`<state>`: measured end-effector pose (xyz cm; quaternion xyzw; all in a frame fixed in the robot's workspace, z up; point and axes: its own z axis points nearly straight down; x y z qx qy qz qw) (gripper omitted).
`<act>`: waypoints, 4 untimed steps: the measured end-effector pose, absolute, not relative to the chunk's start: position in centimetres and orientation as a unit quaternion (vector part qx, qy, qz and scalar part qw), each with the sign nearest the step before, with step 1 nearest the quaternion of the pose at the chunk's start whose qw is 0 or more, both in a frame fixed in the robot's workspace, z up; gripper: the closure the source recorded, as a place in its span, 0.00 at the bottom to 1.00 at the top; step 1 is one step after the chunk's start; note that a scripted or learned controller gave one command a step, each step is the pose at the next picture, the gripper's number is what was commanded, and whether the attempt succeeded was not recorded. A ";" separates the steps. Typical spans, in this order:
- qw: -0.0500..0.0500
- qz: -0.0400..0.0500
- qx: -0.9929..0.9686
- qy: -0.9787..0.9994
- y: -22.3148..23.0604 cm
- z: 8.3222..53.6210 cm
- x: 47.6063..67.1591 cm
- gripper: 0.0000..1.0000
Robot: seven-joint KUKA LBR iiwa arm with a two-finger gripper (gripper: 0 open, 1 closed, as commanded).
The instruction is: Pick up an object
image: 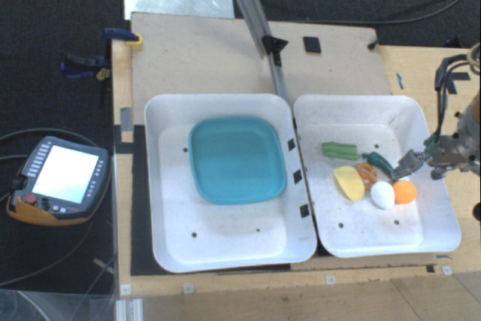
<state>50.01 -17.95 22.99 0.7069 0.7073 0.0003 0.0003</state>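
Note:
The right bin [421, 233] holds several small objects in a cluster: a light green pod [340, 150], a dark green pepper [378, 162], a yellow piece [349, 183], a small brown item [367, 173], a white egg [382, 195] and an orange ball [405, 192]. My gripper [422, 168] reaches in from the right edge and sits just above and to the right of the orange ball. Its two fingers stand apart, open, with nothing between them. The left fingertip [406, 164] is close to the pepper's end and the ball.
A teal square plate [237, 159] lies in the left bin [173, 237]. A metal pole [252, 4] slants over the bench behind the bins. A teach pendant [56, 180] rests on the floor at the left.

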 end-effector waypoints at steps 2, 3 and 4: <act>-0.001 -0.001 0.707 0.707 -18.6 12.5 49.7 0.00; -0.001 0.000 0.707 0.707 -18.6 8.9 49.7 0.00; 0.000 0.000 0.707 0.707 -18.7 10.1 49.8 1.00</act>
